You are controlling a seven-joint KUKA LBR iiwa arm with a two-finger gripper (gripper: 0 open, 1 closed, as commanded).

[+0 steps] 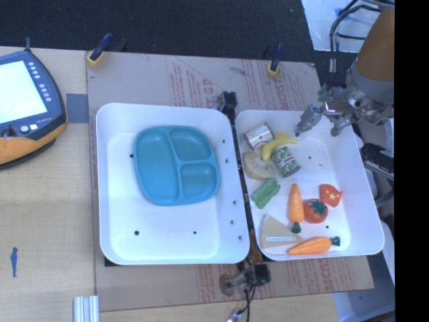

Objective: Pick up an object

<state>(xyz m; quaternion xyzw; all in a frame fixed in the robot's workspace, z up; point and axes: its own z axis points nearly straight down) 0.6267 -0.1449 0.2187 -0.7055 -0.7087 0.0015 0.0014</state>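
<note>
My gripper [323, 122] hangs over the far edge of the right bin [365, 200], its two fingers spread apart with nothing between them. Just left of it in the bin lie a yellow banana [276, 144], a small silver can [257, 136] and a dark green jar [286, 161]. Closer to the front are a tan cookie [255, 166], a green bean pod [266, 193], two orange carrots [295, 203] [312, 246], a red tomato [316, 210], a strawberry [330, 194] and a cheese wedge [276, 233].
The left bin [114, 233] holds a blue divided plate [177, 164]. A tablet in an orange case [27, 109] lies on the bench at far left. Clamps [100, 47] [273, 59] sit along the cardboard's back edge.
</note>
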